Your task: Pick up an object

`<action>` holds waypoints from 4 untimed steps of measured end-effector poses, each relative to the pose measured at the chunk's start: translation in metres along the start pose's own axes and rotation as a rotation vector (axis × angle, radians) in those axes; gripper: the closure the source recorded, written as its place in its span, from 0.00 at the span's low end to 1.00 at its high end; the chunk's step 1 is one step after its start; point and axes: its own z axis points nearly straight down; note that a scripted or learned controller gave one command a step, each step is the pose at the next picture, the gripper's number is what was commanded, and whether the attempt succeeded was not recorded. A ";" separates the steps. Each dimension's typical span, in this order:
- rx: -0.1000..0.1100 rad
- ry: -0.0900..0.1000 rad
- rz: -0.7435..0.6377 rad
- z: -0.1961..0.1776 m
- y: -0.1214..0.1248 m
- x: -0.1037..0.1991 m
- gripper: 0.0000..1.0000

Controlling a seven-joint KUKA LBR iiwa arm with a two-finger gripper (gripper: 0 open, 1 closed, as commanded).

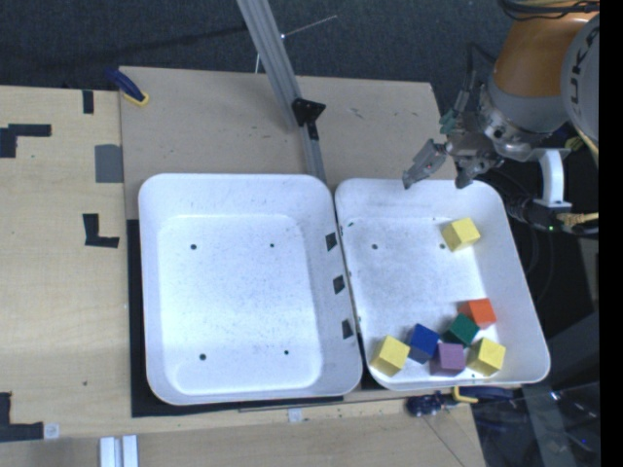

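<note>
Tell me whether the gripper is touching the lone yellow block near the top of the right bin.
Apart. The camera view shows the gripper open above the bin's far rim, with bare white floor between it and the yellow block.

Very little can be read here. The only lettering sits on the grey casing of the robot arm, just right of its orange band at the view's upper right: dark characters that look like a "U" and part of a "K", cut off by the picture's edge. Left of the arm, the black tape marks on the wooden bench form no readable letters.
</note>
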 end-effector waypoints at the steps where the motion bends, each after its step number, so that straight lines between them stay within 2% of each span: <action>1: 0.000 0.000 0.000 0.000 0.000 0.000 0.00; 2: 0.005 -0.001 0.001 0.045 0.004 -0.001 0.00; 4: 0.008 -0.001 0.002 0.172 0.002 -0.009 0.00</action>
